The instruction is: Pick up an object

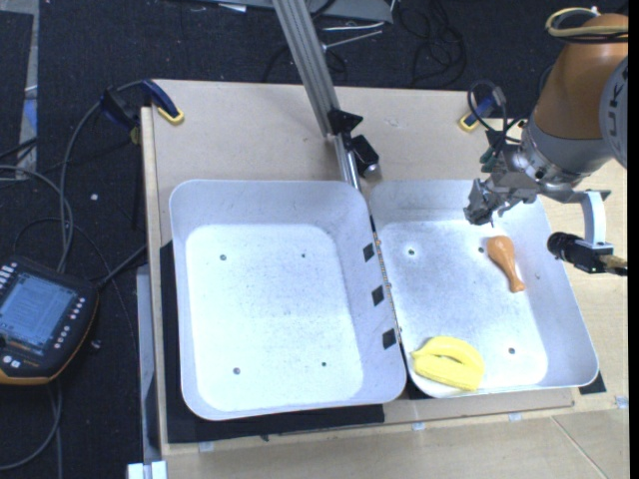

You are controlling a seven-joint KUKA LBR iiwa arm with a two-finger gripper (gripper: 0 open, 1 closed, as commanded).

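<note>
An orange drumstick-shaped toy (505,259) lies in the right bin (439,287), toward its far right side. A yellow banana-like object (449,362) rests at the right bin's near edge. My gripper (480,212) hangs above the far right part of that bin, just up and left of the orange toy and apart from it. Nothing shows between its tips.
The left bin (270,297) sits beside the right one. A slanted metal pole (315,68) rises from between the bins at the back. Blue and yellow clamps (160,103) hold the bench corners. A handheld pendant (35,317) lies off the bench at left.
</note>
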